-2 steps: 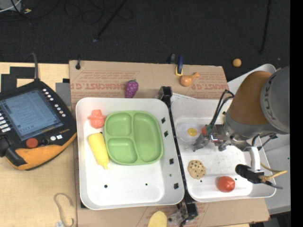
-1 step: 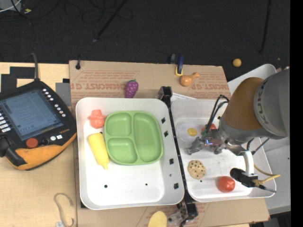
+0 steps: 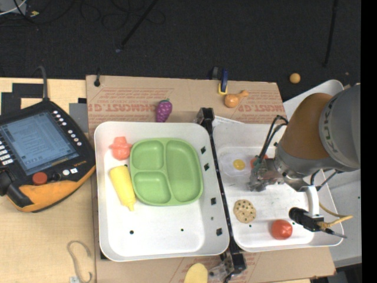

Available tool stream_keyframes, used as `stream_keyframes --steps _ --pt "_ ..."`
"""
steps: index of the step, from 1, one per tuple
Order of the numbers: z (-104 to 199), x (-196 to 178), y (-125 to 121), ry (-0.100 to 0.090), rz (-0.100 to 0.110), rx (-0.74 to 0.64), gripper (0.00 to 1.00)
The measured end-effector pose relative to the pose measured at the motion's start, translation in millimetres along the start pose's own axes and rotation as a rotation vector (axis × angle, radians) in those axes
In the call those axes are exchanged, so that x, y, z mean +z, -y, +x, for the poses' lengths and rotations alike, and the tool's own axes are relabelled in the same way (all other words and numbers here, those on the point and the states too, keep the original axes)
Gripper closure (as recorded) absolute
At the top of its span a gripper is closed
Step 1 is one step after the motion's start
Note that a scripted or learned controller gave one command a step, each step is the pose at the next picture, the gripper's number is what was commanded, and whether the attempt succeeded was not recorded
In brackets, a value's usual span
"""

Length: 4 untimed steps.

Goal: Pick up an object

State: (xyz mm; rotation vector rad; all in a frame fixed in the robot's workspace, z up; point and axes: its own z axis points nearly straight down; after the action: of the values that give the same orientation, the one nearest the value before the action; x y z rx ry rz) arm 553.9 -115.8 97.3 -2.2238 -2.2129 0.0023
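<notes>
My gripper (image 3: 258,180) hangs low in the right bin (image 3: 259,240), near its middle, with the grey arm and its orange band (image 3: 306,128) reaching in from the right. A small red thing (image 3: 257,163) shows just beside the gripper's upper left edge; I cannot tell whether it is held. A yellow disc on a pale patch (image 3: 238,164) lies to the gripper's left. A brown cookie (image 3: 244,210) lies below it, and a red tomato (image 3: 281,229) sits near the bin's front right.
The left bin (image 3: 153,240) holds a green divided plate (image 3: 165,172), a yellow banana-like toy (image 3: 122,186) and a pink-red toy (image 3: 119,148). Purple grapes (image 3: 164,109) and an orange pear (image 3: 234,99) lie on the cardboard behind. A teach pendant (image 3: 38,152) rests at left.
</notes>
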Motion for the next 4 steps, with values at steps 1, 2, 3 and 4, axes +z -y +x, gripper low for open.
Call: stream_keyframes --steps 1,2,3,4 --pt "-0.4 -62.5 3.1 0.002 -0.006 -0.003 1.0" --pt "-9.0 -121.1 -1.4 0.003 -0.007 -0.003 1.0" --pt "-10.8 -130.4 -1.2 0.001 -0.003 -0.003 1.0" --pt "40.4 -122.0 -21.8 0.001 -0.003 -0.008 1.0"
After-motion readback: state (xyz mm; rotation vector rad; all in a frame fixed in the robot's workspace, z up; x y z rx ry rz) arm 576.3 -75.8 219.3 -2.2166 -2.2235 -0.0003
